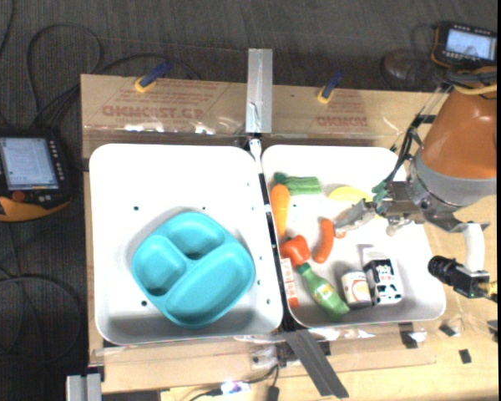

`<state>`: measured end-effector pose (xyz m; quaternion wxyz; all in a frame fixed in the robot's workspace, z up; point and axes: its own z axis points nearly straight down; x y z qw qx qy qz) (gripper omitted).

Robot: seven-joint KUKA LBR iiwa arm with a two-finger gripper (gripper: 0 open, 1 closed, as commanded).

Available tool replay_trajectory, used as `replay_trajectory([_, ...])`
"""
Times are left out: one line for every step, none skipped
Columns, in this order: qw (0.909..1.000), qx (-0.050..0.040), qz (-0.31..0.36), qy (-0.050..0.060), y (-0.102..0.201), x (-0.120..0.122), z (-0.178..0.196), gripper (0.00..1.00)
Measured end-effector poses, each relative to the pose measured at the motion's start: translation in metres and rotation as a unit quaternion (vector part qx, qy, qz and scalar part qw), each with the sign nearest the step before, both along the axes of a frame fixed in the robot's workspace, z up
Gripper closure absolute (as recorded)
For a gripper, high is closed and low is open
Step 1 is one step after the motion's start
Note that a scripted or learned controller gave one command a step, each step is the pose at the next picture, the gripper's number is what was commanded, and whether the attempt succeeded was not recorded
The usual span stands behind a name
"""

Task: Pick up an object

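Just left of the tool [351, 217], an orange sausage [324, 239]; apart.

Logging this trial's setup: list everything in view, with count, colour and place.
bins: 2, white, side by side on the bench
divided plate: 1, turquoise, left bin
carrot: 1, orange, right bin, along its left wall
green vegetable: 1, green, right bin, top
lemon: 1, yellow, right bin, top
sausage: 1, orange-red, right bin, centre
bottle: 1, green, right bin, bottom
cartons: 2, white, right bin, bottom right
pendants: 2, dark, floor left and top right
arm: 1, grey-orange, right
hand: 1, grey, over right bin
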<state>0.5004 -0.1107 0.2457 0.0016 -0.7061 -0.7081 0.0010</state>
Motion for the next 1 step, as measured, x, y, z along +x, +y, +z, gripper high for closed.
replay_trajectory([0.9999,-0.0002,-0.011,0.0,0.0384,0.0165,-0.0633,0.0])
